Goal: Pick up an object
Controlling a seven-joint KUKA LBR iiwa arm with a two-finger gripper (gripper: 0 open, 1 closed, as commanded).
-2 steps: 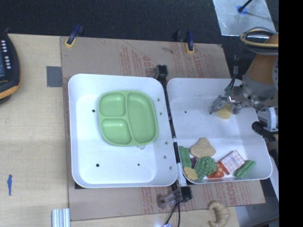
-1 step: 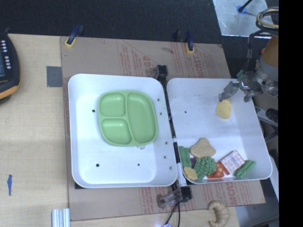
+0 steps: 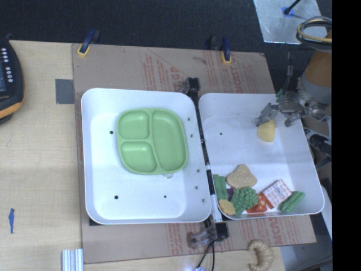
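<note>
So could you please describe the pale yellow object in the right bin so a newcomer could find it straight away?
Start at the right bin, the one without the green plate. Near its far right corner, just below the gripper, lies a pale yellow lump. It sits alone, apart from the pile of toy food at the near edge.

Pale yellow lump (image 3: 267, 131) sits near the right bin's (image 3: 225, 109) far right corner, lying on the floor.

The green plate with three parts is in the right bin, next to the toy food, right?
Not quite. The camera view shows the green plate in the left bin, by itself. The toy food is piled in the right bin's near corner.
</note>
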